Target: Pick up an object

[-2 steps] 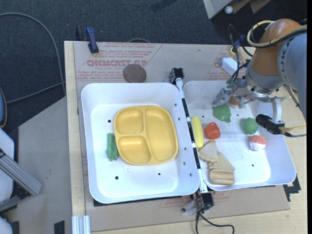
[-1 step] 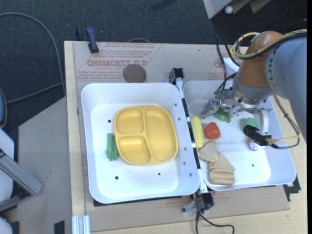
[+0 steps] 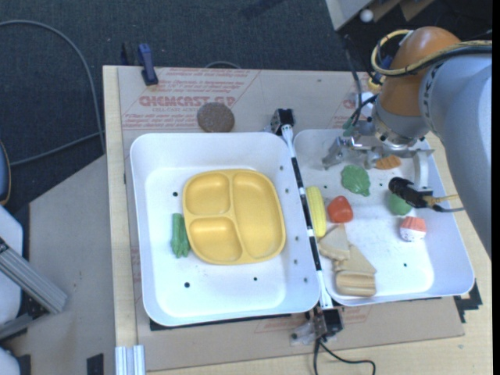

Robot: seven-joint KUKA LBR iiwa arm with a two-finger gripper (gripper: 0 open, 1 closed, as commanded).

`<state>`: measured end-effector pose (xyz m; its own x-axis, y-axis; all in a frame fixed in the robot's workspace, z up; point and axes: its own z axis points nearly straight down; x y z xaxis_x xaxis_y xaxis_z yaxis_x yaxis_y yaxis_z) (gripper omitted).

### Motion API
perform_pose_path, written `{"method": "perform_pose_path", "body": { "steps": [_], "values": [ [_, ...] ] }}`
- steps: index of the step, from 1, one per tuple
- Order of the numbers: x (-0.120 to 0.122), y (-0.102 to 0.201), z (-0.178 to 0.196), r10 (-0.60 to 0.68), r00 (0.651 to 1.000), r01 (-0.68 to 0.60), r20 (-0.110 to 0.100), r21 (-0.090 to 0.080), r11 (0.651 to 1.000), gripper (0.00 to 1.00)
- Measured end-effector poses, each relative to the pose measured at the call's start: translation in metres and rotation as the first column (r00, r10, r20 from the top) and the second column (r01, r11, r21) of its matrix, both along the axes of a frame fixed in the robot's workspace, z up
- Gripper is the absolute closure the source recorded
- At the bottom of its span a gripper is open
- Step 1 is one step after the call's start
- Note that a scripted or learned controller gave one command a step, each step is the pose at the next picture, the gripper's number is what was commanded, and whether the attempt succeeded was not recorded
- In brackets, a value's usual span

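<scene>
My gripper (image 3: 353,147) hangs low over the far end of the right bin (image 3: 445,276), under the orange wrist band. Just in front of it lies a green leafy piece (image 3: 356,180), and a small orange piece (image 3: 387,162) sits beside it to the right. Further forward are a red tomato-like piece (image 3: 339,208), a yellow corn cob (image 3: 316,209) along the bin's left wall, a green lump (image 3: 399,204), and a red and white piece (image 3: 412,227). Tan bread pieces (image 3: 348,260) lie near the front. Nothing visibly sits in the gripper.
The left bin (image 3: 156,283) holds a yellow divided plate (image 3: 233,214) with a green pod (image 3: 180,235) to its left. A brown disc (image 3: 216,118) and a blue clip (image 3: 146,62) lie on the cardboard behind the bins.
</scene>
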<state>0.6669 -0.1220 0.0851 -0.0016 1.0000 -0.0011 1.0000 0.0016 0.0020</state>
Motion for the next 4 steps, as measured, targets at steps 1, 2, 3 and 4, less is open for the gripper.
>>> {"method": "perform_pose_path", "body": {
  "steps": [1,2,3,4],
  "values": [
    [-0.024,-0.016,0.000,-0.002,1.000,0.002,-0.004,0.001,1.000,0.00],
    [-0.023,-0.016,0.010,-0.002,1.000,0.002,-0.001,0.001,1.000,1.00],
    [-0.023,-0.016,0.010,-0.002,1.000,0.002,-0.002,0.001,1.000,0.00],
    [-0.023,-0.015,0.020,-0.001,1.000,0.001,0.001,0.000,1.000,1.00]
  ]
}}
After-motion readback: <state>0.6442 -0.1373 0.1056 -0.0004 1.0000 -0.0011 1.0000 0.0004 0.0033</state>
